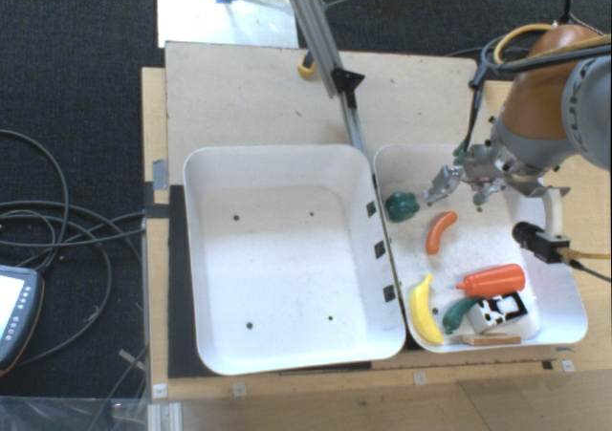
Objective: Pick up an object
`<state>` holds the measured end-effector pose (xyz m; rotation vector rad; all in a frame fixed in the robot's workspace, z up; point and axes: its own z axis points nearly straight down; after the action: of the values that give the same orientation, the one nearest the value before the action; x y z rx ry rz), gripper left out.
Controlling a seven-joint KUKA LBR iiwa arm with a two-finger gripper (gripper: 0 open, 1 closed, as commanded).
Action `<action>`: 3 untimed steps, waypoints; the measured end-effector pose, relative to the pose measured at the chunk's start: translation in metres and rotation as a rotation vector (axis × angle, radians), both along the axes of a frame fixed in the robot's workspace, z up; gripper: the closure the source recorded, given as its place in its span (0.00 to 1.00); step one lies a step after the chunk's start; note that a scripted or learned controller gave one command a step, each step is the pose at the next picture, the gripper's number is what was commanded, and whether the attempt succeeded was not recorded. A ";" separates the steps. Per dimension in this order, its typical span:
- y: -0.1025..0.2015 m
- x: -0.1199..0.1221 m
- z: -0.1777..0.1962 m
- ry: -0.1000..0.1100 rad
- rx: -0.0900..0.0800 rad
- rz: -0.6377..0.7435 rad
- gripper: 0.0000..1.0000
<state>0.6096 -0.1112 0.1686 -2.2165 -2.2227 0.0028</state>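
Note:
The right bin (574, 305) holds a dark green rounded piece (402, 204) near its left wall, an orange-red sausage-shaped piece (440, 231) in the middle, a yellow banana (424, 311) at the front left, a red-orange bottle-shaped toy (492, 279), a dark green piece (457, 312), a black-and-white block (499, 312) and a thin tan stick (492, 339) at the front. My gripper (462, 186) hangs over the back of this bin, above and right of the green rounded piece and behind the sausage piece. Its fingers (442, 184) stand apart with nothing between them.
The left bin (206, 171) lies beside the right one. A grey metal pole (316, 18) slants down from the top to the divider between the bins. Cables and a handheld pendant (14, 310) lie on the dark floor at the left.

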 end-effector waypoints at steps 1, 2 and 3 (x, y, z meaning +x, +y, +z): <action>0.001 0.010 -0.052 -0.002 -0.001 0.001 0.00; -0.005 0.016 -0.068 -0.020 -0.010 -0.004 0.00; -0.007 0.017 -0.058 -0.025 -0.014 -0.004 1.00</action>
<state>0.6262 -0.1177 0.1111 -2.2397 -2.2378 -0.0091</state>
